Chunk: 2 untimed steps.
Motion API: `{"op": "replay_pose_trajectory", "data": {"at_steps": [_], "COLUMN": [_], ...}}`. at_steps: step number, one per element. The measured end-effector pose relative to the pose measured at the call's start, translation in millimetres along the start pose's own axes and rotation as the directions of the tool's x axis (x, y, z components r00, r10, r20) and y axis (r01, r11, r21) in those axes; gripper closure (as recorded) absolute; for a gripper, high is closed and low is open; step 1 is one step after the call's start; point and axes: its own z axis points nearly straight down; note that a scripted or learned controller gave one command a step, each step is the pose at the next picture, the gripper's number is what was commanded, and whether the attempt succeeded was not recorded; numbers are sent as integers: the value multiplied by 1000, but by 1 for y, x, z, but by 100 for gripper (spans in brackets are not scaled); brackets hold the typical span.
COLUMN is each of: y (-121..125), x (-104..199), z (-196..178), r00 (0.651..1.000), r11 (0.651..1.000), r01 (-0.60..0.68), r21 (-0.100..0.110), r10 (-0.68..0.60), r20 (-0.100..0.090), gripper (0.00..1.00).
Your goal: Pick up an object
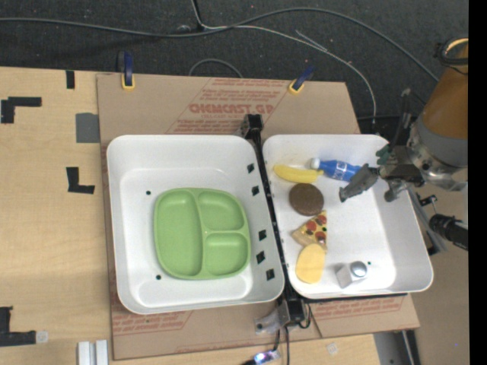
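The robot gripper, fingers spread wide and holding nothing, hangs just right of the blue bottle in the right bin, apparently poised to pick something there.

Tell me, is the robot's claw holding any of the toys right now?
No, nothing is held. The gripper hangs open over the right bin, beside the blue bottle, with nothing between its fingers.
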Motion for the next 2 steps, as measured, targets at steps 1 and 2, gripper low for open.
{"op": "replay_pose_trajectory", "data": {"at_steps": [1, 2], "y": [2, 7], "x": [0, -4], "z": [-5, 42], "r00": [1000, 1000], "r11": [1000, 1000], "r01": [3, 2], "r21": [-10, -5], "r10": [-3, -2], "r20": [2, 1], "gripper": [0, 0]}}
